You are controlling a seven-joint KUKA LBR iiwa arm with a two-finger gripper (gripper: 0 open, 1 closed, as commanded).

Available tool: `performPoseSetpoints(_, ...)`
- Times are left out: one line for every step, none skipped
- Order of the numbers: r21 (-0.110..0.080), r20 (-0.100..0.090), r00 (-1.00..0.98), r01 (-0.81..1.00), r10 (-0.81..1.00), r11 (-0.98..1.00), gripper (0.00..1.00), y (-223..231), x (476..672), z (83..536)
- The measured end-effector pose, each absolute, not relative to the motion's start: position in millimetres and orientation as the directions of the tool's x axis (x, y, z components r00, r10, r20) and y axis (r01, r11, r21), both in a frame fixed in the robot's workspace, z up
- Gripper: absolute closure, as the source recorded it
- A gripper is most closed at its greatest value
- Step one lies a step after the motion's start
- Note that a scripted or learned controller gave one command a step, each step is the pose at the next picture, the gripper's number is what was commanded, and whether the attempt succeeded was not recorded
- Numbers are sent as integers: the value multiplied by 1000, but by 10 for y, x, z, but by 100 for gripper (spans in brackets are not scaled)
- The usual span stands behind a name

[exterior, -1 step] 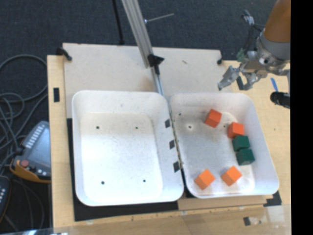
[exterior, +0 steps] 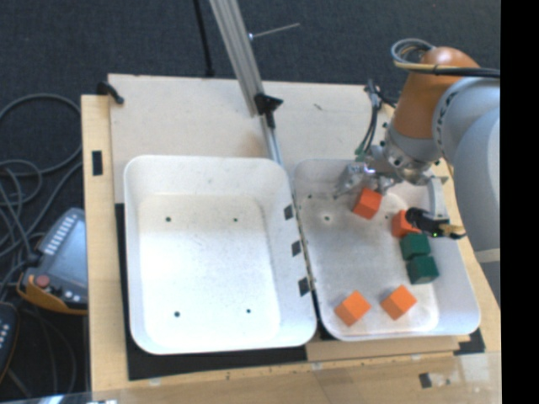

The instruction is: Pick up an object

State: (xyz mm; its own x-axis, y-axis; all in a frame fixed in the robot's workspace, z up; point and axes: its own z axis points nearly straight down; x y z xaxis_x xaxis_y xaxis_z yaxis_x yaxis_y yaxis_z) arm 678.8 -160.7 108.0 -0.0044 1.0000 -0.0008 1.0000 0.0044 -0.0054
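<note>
the counter (exterior: pixel 194 120) carries two shallow white bins side by side; the left bin (exterior: pixel 210 255) has only specks on its floor, and the right bin (exterior: pixel 337 251) holds all the blocks. the grey arm (exterior: pixel 472 133) with its orange band reaches in from the right, and its gripper (exterior: pixel 370 183) hangs over the far part of the right bin.

an orange block (exterior: pixel 367 204) sits directly under the gripper, tilted, and looks either pinched at its top or just touching the tips. whether the fingers are apart or closed on it i cannot tell; the wrist hardware covers them. another orange block (exterior: pixel 403 222) lies just beside it to the right, partly behind a black part of the tool, with two green blocks (exterior: pixel 417 255) close below. two more orange blocks (exterior: pixel 375 304) rest near the front rim, well apart from the gripper.

the main risk, as i judge it, is a corner grip: a tilted block caught off-centre could twist out as the arm lifts. the crowding to the right is a second hazard, since a finger could come down on the neighbouring orange block and push it into the green ones rather than closing cleanly. the bin's far wall is also near, leaving little room to shift.
</note>
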Motion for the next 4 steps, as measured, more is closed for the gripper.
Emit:
performPoseSetpoints(1, -3, 1, 1000, 1000, -1, 0, -1443, 6338, 976)
performPoseSetpoints(4, -1, 3, 1000, 1000, -3, 0, -1443, 6355, 981)
performPoseSetpoints(4, -1, 4, 1000, 1000, -4, 0, -1442, 6356, 981)
performPoseSetpoints(3, -1, 10, 1000, 1000, -10, 100, -1460, 6352, 1086)
